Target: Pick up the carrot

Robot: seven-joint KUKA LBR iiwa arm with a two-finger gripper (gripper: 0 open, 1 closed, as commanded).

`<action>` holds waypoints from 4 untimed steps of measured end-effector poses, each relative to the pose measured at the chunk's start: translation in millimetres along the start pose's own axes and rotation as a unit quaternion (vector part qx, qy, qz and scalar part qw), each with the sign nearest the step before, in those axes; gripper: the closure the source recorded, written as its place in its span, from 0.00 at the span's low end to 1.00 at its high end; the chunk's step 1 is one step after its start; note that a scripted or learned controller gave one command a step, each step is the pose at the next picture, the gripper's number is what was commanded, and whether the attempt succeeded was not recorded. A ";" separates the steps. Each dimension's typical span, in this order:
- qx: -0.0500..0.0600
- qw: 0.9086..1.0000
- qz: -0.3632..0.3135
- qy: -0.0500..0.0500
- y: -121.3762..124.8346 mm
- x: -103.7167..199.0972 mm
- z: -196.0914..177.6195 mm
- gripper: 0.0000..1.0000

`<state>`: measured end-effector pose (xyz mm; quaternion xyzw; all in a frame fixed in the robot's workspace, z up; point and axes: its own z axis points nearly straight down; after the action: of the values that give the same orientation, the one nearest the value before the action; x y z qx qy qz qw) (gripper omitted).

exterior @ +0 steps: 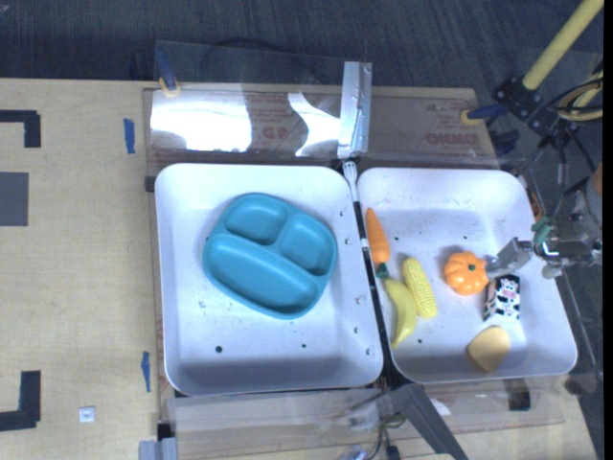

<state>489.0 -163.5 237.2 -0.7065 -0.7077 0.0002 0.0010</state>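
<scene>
Carrot [377,238]: right bin [450,185], against left wall, tip toward the far side. Just beside: banana [401,311], corn cob [420,287]. Farther right: small pumpkin [465,272], cow figure [502,298], tan piece [489,347]. Gripper [517,254]: near right wall, well apart from carrot; jaw state cannot be told. Left bin [182,257]: blue divided plate [271,254].

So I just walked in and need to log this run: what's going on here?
A grey robot arm's two-finger gripper sits at the right side of the right white bin, beside a small orange pumpkin. Its target, the orange carrot with a green top, lies untouched along that bin's left wall, above a yellow banana and yellow corn cob.
</scene>
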 end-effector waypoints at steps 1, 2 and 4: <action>0.002 0.998 -0.060 0.000 85.0 21.3 92.1 0.00; -0.003 0.988 -0.153 -0.002 43.6 -35.2 150.3 0.00; -0.003 1.000 -0.007 0.000 50.6 20.3 149.9 0.00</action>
<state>539.3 -143.0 87.3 -0.7019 -0.7123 -0.0018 -0.0015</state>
